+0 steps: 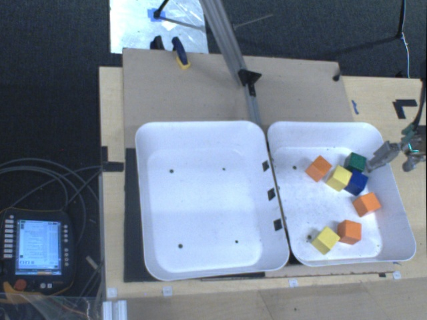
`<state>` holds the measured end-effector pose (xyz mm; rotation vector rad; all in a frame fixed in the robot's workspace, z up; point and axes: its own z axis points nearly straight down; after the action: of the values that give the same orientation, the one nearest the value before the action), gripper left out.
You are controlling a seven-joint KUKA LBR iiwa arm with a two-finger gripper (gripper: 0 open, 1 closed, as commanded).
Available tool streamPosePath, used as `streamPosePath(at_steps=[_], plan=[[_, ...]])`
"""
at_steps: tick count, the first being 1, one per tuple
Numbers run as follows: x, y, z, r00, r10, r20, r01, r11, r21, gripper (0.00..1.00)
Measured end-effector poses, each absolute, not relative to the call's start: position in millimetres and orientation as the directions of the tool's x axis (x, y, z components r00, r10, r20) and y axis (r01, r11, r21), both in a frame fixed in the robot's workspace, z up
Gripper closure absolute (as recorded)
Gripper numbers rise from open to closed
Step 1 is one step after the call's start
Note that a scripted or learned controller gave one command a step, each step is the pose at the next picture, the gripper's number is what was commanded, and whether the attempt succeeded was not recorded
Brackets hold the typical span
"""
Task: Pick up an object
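Note:
The right white bin (pixel 393 245) holds several coloured cubes. An orange cube (pixel 319 168) lies at the upper left of the group, and a yellow cube (pixel 339 178), a green cube (pixel 356 161) and a blue cube (pixel 357 183) cluster tightly beside it. Lower down lie an orange cube (pixel 366 204), a red-orange cube (pixel 349 231) and a second yellow cube (pixel 325 240). My gripper (pixel 387 155) reaches in over the bin's right rim, its tip just right of the green cube. Nothing is visibly held.
The left white bin (pixel 143 179) sits beside the right one, with a row of black clips (pixel 271 193) along the divide. A grey pole (pixel 227 35) slants over the bench's back. A teach pendant (pixel 37 249) and cables lie at the far left.

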<state>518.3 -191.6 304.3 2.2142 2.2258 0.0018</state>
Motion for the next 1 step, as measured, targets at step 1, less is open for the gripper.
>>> streamPosePath(at_steps=[1], plan=[[518.4, -191.6, 304.4, -0.004, 1.000, -0.001, 1.000, 0.004, 0.003, 0.00]])
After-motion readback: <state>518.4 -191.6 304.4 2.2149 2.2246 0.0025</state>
